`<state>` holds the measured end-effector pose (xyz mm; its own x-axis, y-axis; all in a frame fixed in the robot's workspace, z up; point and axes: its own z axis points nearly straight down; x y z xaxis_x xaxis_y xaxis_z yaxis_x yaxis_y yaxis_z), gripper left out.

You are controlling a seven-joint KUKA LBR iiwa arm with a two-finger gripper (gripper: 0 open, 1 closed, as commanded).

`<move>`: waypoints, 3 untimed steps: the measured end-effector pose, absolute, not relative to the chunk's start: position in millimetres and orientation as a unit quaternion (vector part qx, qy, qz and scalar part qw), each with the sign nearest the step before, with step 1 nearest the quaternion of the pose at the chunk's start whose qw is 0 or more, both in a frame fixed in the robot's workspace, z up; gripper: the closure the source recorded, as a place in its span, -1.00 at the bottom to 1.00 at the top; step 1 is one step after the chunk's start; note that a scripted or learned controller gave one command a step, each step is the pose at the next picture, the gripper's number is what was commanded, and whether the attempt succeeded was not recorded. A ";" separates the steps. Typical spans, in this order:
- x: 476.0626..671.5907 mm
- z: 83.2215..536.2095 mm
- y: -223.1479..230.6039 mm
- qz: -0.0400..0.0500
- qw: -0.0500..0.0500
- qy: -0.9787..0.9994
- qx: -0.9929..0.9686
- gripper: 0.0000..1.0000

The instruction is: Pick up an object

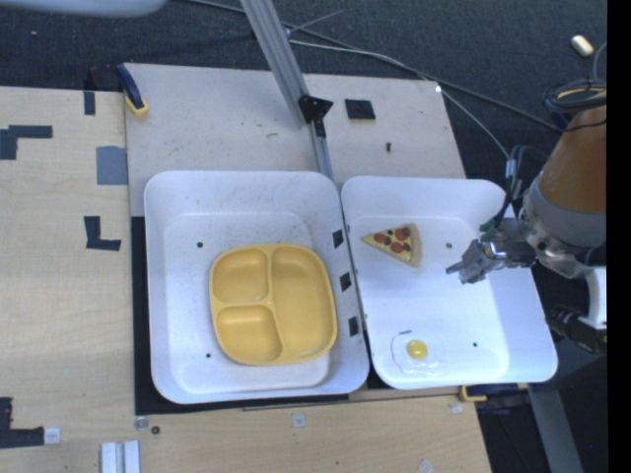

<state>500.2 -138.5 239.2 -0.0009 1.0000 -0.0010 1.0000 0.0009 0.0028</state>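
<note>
In the right bin (513, 348) a pizza slice (395, 242) lies at the upper left and a fried egg (415, 352) rests near the front edge. My gripper (471, 266) hangs over the right part of this bin, to the right of the pizza slice and above the egg. Its fingers point left and down, with nothing seen between them. A yellow divided plate (273, 303) sits in the left bin (177, 264).
A metal pole (281, 52) slants across the bench behind the bins, ending at a black clamp (315, 108). Cables (463, 106) trail over the bench toward the arm at the right. The bin walls meet at the middle between the plate and the pizza slice.
</note>
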 end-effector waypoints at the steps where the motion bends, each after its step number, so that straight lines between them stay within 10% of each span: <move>1: 524.6 245.2 -95.5 0.001 0.000 0.709 0.705 1.00; 3: 577.9 225.2 7.7 0.000 0.000 0.709 0.705 1.00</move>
<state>577.9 7.7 225.2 -0.0062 1.0000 0.0004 1.0000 0.0062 -0.0006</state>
